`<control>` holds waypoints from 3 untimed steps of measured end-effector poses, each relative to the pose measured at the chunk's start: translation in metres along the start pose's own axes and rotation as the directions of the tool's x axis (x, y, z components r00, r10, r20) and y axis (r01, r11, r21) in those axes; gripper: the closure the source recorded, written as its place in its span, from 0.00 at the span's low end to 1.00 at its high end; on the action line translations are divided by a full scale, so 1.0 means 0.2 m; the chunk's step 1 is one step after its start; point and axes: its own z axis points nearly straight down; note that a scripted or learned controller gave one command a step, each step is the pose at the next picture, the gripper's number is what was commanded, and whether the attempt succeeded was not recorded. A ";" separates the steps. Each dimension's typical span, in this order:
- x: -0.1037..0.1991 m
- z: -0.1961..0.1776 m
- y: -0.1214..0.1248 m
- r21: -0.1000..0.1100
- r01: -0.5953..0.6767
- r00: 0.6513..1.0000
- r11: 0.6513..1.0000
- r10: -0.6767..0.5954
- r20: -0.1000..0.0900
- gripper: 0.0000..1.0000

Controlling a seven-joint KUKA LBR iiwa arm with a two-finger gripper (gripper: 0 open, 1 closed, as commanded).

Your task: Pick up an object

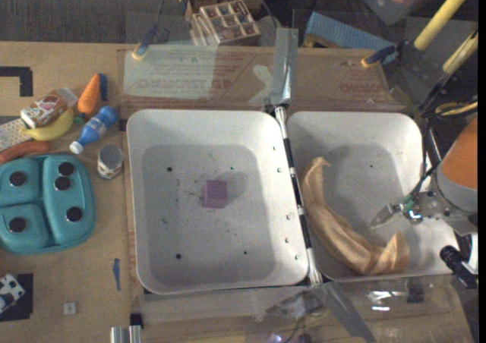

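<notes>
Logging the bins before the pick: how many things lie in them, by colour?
Purple: 1, the block in the left bin
Tan: 1, the curved strip in the right bin
Total: 2

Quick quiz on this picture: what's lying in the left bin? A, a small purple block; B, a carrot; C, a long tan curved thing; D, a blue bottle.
A: a small purple block sits near the middle of the left bin, while the long tan curved thing lies in the right bin.
</notes>
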 end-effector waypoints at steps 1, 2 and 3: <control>0.12 0.00 0.38 -0.003 -0.121 0.993 0.993 0.121 0.003 0.00; -0.07 -0.16 0.65 0.003 -0.041 0.999 0.999 0.041 0.003 0.00; 0.05 0.00 0.47 0.000 0.023 1.000 1.000 -0.023 0.003 0.00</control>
